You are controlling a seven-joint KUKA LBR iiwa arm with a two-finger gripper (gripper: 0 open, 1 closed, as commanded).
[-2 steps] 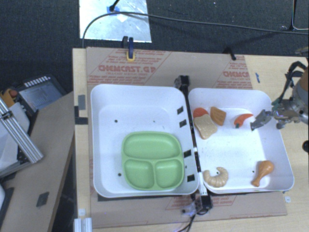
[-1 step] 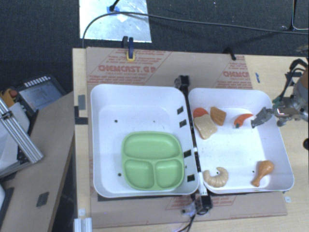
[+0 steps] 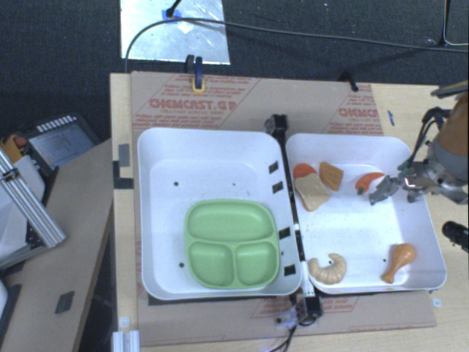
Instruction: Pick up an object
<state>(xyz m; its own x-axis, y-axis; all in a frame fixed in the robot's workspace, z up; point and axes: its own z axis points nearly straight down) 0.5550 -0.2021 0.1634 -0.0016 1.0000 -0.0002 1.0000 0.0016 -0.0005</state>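
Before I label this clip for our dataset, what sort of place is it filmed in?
Most likely a robotics lab bench, not a kitchen. Two white bins sit on a board over the bench, the food pieces such as the drumstick look like toys, and a robot arm's end effector reaches in over the right bin.
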